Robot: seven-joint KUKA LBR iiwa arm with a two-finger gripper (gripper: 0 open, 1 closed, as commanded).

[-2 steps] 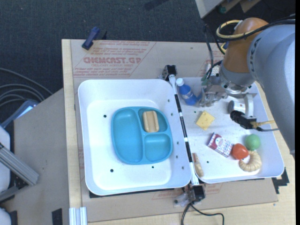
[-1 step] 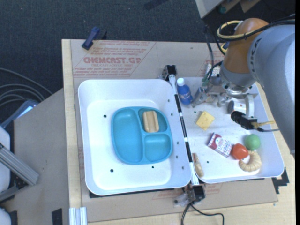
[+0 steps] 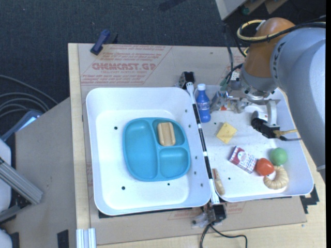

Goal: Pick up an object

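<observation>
The pincer is hovering, grip impossible to tell, the bottle standing just left, cheese lying just below.

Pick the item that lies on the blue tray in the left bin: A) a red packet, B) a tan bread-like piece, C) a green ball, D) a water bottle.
B: the tan bread-like piece sits in the upper right compartment of the blue tray, while the bottle, green ball and red packet all lie in the right bin.
</observation>
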